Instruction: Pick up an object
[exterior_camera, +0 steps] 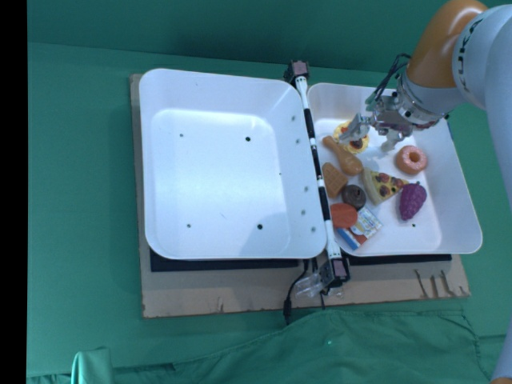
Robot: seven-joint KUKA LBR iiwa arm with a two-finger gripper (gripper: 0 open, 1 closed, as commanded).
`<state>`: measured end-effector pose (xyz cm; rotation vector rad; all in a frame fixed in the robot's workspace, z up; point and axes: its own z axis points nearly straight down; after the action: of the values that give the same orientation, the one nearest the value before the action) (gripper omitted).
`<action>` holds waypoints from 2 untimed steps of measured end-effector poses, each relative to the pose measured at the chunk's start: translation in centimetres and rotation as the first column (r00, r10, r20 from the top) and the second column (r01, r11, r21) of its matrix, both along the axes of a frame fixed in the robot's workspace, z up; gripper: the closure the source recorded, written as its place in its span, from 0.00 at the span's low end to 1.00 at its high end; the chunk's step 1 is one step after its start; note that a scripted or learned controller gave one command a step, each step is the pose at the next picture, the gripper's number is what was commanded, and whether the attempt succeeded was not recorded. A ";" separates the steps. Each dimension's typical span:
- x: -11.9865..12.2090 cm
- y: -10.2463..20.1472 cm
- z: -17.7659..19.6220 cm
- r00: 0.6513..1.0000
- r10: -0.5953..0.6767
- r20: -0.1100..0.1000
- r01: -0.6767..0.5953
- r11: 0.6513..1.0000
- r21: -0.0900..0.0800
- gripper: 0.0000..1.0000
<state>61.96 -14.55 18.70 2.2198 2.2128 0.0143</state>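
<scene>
White bins: left bin [160,94] with dark specks, right bin [456,214]. Green cloth on table [80,174]. Purple grapes [412,200], pink-glazed donut [411,160], tan drumstick [342,156], pizza slice [385,186] yellow with red dots. Arm [468,46] grey, orange band.

Two white bins [220,102], about eight toy foods [413,201].

You are looking at two smooth, slightly glossy white plastic bins [216,94] on a matt brown cardboard sheet [240,301], laid over dull green cloth [80,214]. Your toy foods look like shiny plastic: the doughnut [411,159] and purple grapes [413,200].
</scene>
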 end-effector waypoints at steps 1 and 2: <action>0.3 -0.1 1.9 1.000 -0.002 0.015 0.002 1.000 -0.003 1.00; 0.4 -0.8 8.6 1.000 0.000 0.000 0.000 1.000 -0.006 1.00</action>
<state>62.41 -15.35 27.27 2.2169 2.2093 0.0080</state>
